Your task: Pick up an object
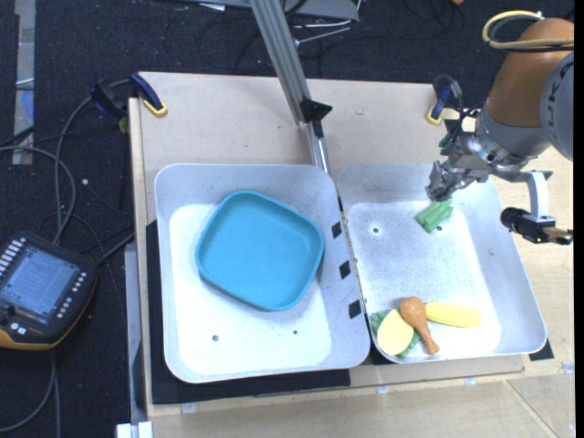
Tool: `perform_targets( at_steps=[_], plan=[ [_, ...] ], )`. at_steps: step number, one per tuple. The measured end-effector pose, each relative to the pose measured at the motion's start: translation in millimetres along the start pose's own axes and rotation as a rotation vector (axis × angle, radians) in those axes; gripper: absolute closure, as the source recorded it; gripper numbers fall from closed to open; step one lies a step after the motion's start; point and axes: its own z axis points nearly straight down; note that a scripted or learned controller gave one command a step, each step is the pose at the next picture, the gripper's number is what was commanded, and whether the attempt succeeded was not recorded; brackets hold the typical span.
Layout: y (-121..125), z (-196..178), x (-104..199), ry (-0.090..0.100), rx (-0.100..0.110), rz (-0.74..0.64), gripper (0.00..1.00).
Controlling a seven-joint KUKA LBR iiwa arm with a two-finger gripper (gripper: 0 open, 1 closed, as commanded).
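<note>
Camera view looks down on the table [228, 117] at a slant, so the near edge sits at the bottom of the picture. Nearest, in the front corner of the right bin [497, 272], a small cluster of toy food lies together: a pale yellow round slice [395, 333], an orange drumstick-shaped piece [417, 321] leaning across it, a bit of green [376, 320] tucked at the slice's left edge, and a yellow banana-like piece [453, 315] just beside them to the right. In the left bin [182, 336], a little farther back, a light blue square plate [260, 249] rests flat, turned somewhat askew, near the middle.

Farther up the right bin, a small green object [434, 215] lies on the floor of the bin near its back wall. The end effector [444, 187] hangs right above it, its tip at the object's upper end; whether it is open or closed I cannot tell, and the green object looks to be resting on the bin. The grey arm with its orange band [525, 80] comes in from the right behind it.

Beyond the bins, clamps [146, 94] grip the table's back corners, and a slanted metal bar [283, 44] runs up toward the dark floor. A handheld control pendant [41, 286] lies on the floor at the left.
</note>
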Motion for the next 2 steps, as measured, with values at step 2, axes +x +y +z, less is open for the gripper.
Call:
perform_targets(
  at_steps=[2],
  plan=[
    [-11, -41, 40, 0.001, 0.003, -0.003, 1.0]
  ],
)
